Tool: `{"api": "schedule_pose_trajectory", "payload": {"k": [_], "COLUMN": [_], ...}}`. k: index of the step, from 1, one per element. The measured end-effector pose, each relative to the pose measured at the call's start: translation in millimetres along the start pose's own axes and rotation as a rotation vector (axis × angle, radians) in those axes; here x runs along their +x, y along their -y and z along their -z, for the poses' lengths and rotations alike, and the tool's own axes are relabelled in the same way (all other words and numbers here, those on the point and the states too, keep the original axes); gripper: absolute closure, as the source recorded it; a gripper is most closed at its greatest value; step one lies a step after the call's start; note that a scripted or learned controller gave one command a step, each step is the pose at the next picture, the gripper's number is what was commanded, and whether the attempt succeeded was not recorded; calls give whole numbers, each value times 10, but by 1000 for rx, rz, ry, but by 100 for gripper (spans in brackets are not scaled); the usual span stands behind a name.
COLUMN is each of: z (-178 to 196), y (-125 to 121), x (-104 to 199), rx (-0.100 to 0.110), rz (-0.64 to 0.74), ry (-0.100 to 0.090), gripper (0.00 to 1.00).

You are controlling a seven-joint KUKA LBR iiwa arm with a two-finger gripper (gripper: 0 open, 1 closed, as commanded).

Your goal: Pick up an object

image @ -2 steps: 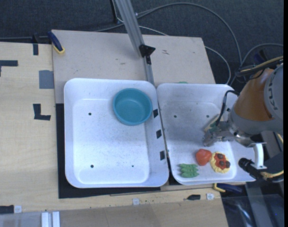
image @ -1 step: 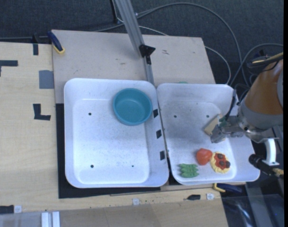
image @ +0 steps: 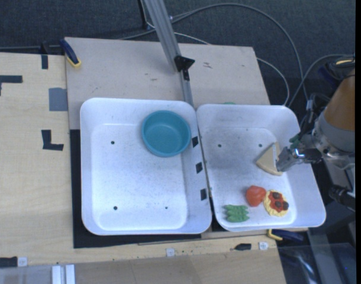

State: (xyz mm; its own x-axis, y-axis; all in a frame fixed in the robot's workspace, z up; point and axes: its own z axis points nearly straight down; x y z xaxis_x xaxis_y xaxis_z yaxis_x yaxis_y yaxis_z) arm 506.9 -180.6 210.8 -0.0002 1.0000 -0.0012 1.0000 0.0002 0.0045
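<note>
In the right bin lie a tan wedge-shaped piece near the right wall, a red tomato-like piece, a yellow piece with red dots and a green leafy piece along the front. My gripper hangs at the bin's right side, its tip right against the tan wedge's right edge. The wedge still rests on the bin floor.
A blue bowl sits at the back right of the left bin. A grey pole slants over the bench behind the bins, and cables loop at the back right.
</note>
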Motion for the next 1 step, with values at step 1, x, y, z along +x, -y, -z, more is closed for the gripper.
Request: {"api": "schedule_pose_trajectory", "payload": {"k": [1], "z": [522], "y": [-10], "x": [-1], "rx": [0], "rz": [0], "ry": [0], "gripper": [100]}}
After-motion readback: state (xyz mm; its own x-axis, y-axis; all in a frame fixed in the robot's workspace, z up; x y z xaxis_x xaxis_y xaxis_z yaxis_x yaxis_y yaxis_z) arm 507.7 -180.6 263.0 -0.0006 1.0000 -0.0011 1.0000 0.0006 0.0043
